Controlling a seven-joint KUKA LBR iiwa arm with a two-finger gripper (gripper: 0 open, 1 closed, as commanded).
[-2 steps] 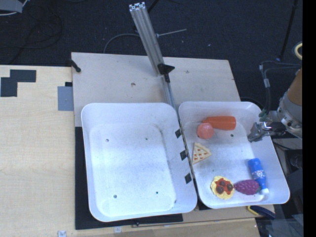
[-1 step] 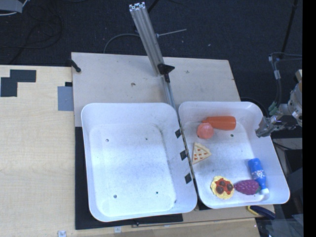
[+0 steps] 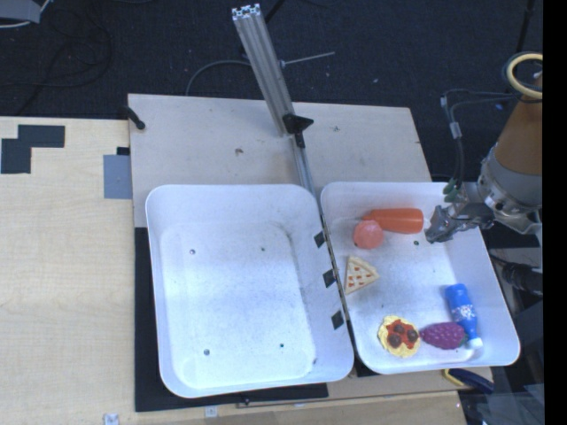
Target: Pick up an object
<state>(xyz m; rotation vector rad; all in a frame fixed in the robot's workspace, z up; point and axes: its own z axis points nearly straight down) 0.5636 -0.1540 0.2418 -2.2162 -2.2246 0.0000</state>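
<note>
Gripper (image 3: 440, 227) poised low over the right bin's (image 3: 496, 321) far edge.
Whether it is spread cannot be told; a carrot (image 3: 396, 220) lies just beside it, so that is judged the target.

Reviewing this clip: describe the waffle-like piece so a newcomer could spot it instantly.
Start at the right-hand white bin. Along its left wall, just below the pink ball, lies the waffle wedge. It is the only triangular, tan piece with a grid pattern; its neighbours are rounded.
</note>
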